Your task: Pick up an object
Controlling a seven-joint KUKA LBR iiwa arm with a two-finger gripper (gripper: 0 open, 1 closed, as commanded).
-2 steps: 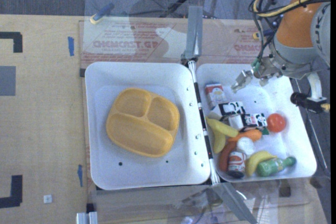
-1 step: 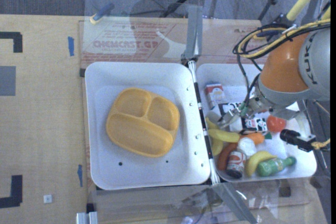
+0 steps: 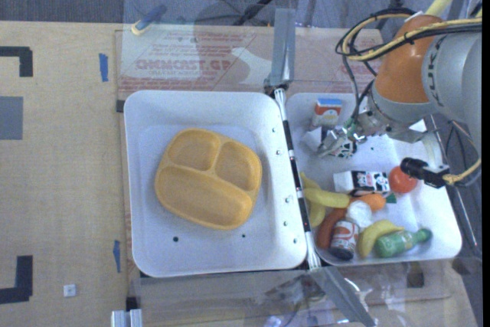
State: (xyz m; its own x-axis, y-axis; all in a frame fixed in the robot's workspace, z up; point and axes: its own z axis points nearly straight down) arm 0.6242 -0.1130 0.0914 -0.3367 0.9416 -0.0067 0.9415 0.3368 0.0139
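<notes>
My gripper is down in the back left part of the right bin, below the grey arm with its orange band. It hangs just in front of a small carton with a blue top and next to a pale object. A small black-and-white patterned thing sits right at the gripper; whether it is held I cannot tell. Further forward lie a yellow banana, a black-and-white box, a red tomato, a small jar and a green bottle.
The left bin holds a yellow compartment tray. A metal divider separates the two bins. Yellow and black cables loop above the arm. A second banana and an orange piece crowd the right bin's front.
</notes>
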